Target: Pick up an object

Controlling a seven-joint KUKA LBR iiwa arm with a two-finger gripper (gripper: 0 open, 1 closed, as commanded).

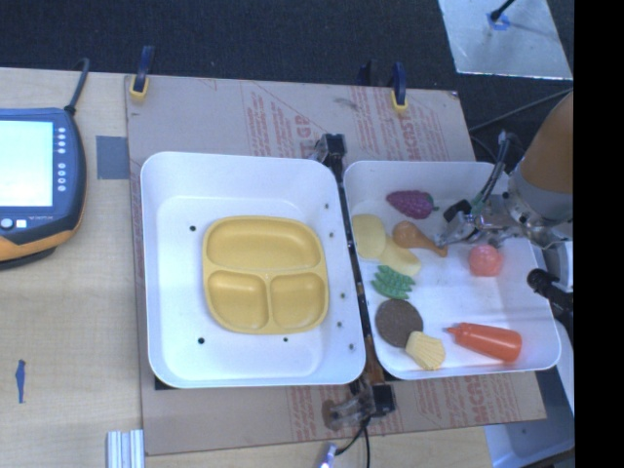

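Object: the small pink-red round toy fruit [486, 259] lies in the right white bin [454, 171], near its right wall, just beside our gripper [466, 220].
Handling: we judge it light, hard plastic, smooth and prone to roll; a pinch across its widest middle looks safest.
Gripper: we see it low over the right bin's upper middle, but we cannot tell how it is set.
Neighbours: the tan plastic drumstick [419, 237] lies just left of the gripper, the purple toy grape bunch [410, 203] above that, and the orange plastic carrot [487, 341] lies well below the fruit.
Edges: the bin's right wall is close to the fruit, so there is little room on that side.
Open room: bare bin floor lies between fruit and carrot; the left white bin [175, 359] holds a yellow sectioned plastic tray [264, 272].
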